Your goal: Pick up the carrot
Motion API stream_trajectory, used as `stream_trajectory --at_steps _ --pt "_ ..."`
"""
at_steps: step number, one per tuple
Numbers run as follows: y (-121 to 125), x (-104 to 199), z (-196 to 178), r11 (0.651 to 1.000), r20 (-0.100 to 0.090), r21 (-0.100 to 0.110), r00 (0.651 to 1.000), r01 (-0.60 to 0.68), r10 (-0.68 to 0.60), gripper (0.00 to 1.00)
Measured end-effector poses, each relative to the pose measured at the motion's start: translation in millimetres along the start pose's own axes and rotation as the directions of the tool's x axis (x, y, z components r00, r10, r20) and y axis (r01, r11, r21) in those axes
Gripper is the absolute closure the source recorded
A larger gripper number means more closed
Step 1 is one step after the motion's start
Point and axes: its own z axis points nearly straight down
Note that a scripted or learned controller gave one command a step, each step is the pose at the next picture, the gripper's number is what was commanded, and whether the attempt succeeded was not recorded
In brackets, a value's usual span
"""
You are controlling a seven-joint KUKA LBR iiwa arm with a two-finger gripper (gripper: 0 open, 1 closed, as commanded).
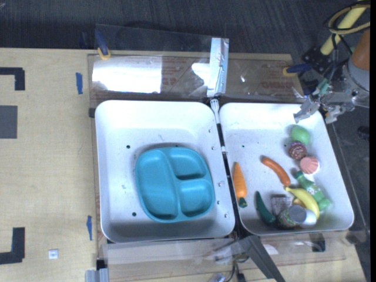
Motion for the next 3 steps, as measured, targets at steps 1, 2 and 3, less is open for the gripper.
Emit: stream_trajectory --at_steps 1,2,3 --pt "-81 -3 110 0.943 -0.002 -0.005 0.943 0.332 -0.332 0.00" --pt "-92 99 118 0.838 0.002 -0.006 0.838 0.546 -0.546 0.00" --pt "-154 136 20 0.433 0.004 -0.002 0.433 0.901 -0.901 0.00"
